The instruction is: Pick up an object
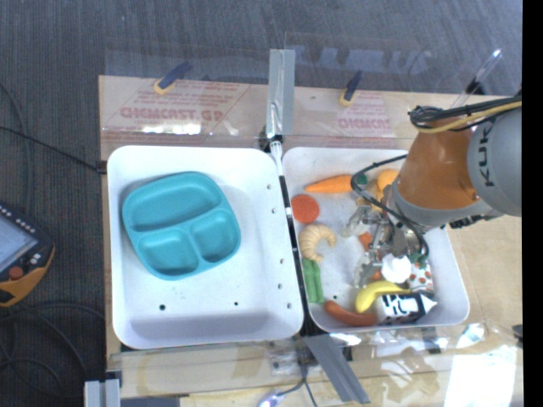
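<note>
- Approach stage, as I read it: my arm (441, 176) reaches in from the right and hangs over the right bin (454, 270), its tool (382, 248) down among the toy food, with nothing visibly lifted.
- The tool sits in the middle of the bin's clutter, just above a white round piece (395, 269) and a yellow banana (377, 294); I cannot tell from this slant whether it is wide, narrow or closed on anything.
- Candidates lie all round it: a carrot (329, 185) toward the far wall, a red disc (305, 209) and a croissant (316, 240) to the tool's left, a green stick (312, 280) along the divider, a red sausage (348, 315) and a black-and-white carton (405, 306) at the near wall.
- The next move, in my judgement, calls for settling on one item, closing squarely on it, then a straight lift clear of the neighbours, which crowd closely here.
- The left bin (254, 312) holds a blue divided tray (180, 223), well apart from the action.
- The wrist points steeply down, orange band uppermost, cables trailing toward the tabletop's (484, 227) right edge.
</note>
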